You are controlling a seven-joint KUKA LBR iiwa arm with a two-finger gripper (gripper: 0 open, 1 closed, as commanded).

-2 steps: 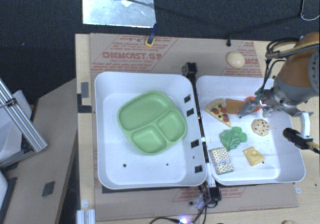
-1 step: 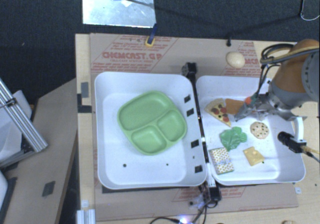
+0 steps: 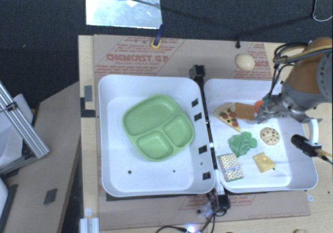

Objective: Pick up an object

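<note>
**Claw low over the pizza slice's crust end**

Nearest the camera, a small speckled square block [image 3: 230,167] lies at the right white bin's [image 3: 302,177] front edge, with a yellow cheese wedge [image 3: 264,162] beside it. Behind them sit a green leafy piece [image 3: 242,143] and a round cookie [image 3: 269,136]. A toy pizza slice [image 3: 234,113] lies farther back; the claw [image 3: 261,109] meets its crust end, grip unclear. A green divided plate [image 3: 158,127] fills the left bin [image 3: 112,175]. A beige egg [image 3: 245,62] rests on the surface [image 3: 130,55].

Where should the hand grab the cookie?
Across its round edge, coming straight down. The cookie lies flat on the right bin floor, clear of the cheese and lettuce, so there seems room for a finger on either side.
</note>
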